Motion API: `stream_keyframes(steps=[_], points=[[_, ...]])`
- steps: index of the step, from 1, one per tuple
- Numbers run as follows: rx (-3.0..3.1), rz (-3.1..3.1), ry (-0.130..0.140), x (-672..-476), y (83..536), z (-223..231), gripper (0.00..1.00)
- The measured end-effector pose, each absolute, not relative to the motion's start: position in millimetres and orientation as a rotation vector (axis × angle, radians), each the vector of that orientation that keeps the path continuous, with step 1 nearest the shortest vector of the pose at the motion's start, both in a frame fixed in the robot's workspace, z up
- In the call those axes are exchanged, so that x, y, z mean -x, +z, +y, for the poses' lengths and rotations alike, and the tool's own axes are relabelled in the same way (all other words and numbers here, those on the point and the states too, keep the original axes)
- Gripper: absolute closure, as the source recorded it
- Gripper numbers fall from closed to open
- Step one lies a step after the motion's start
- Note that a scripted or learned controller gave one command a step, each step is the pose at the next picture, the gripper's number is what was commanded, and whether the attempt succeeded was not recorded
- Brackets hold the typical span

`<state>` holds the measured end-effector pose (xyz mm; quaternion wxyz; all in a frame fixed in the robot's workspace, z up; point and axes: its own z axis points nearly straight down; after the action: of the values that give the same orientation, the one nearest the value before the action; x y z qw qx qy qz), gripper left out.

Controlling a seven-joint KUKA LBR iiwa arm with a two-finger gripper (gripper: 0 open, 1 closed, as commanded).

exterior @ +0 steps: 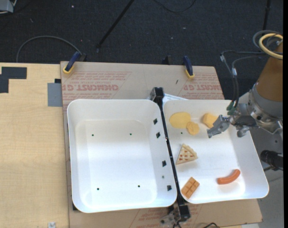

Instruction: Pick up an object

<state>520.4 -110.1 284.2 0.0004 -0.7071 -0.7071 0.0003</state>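
Observation:
The right bin (251,151) holds several toy foods: a yellow oval piece (180,119), a small yellow round piece (193,128), a yellow block (209,119), a triangular waffle slice (186,154), a square waffle (190,187) and a red sausage (228,176). My gripper (228,129) hangs over the bin's upper right part, just right of the yellow block. It is open, its fingers spread wide, and nothing sits between them. Its left finger (216,128) is close to the yellow block's lower right side.
The left bin (77,127) lies beside the right one, with a black divider strip (165,151) where they meet. Both rest on a cardboard sheet (134,82) held by two clamps. The arm's orange band (272,75) stands at the right edge.

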Motion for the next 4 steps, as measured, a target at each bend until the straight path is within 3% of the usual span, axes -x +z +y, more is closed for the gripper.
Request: stream_keyframes(steps=[1, 2, 3, 4], points=[[2.212, -2.215, 0.014, -551.5, 98, -81, 0.0], [2.225, -2.218, 0.001, -555.0, 116, -83, 1.0], [2.224, -2.217, 0.002, -554.9, 115, -84, 0.0], [2.22, -2.221, 0.003, -584.6, 86, -97, 0.0]])
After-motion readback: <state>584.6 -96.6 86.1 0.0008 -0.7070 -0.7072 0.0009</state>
